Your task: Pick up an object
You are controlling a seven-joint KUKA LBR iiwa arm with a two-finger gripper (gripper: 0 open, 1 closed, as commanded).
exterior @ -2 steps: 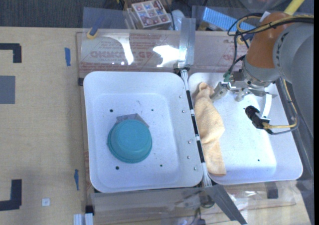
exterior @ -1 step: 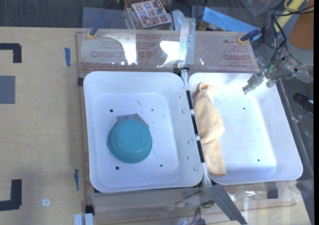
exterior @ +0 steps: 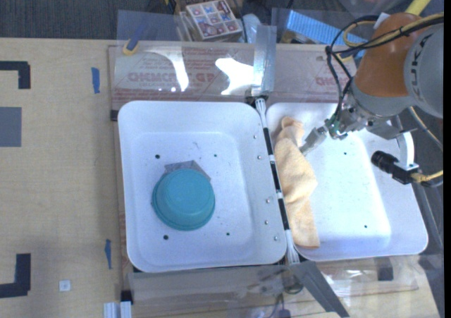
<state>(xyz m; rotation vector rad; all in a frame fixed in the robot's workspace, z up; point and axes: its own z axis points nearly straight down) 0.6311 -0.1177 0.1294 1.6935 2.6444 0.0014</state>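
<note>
A yellow cloth point(exterior: 296, 182) lies crumpled along the left wall of the right bin point(exterior: 366, 204), running from the bin's back to its front. My gripper point(exterior: 309, 143) reaches in from the right and hangs low over the right bin, its tip right at the upper right edge of the cloth. Nothing shows held in it. A teal bowl point(exterior: 184, 199) sits upside down in the left bin point(exterior: 141, 140), partly over a small grey patch point(exterior: 184, 166).
A raised divider point(exterior: 271, 168) separates the two bins. The arm's orange band point(exterior: 384, 63) hangs over the back right corner of the right bin. Boxes and clutter stand beyond the back wall.
</note>
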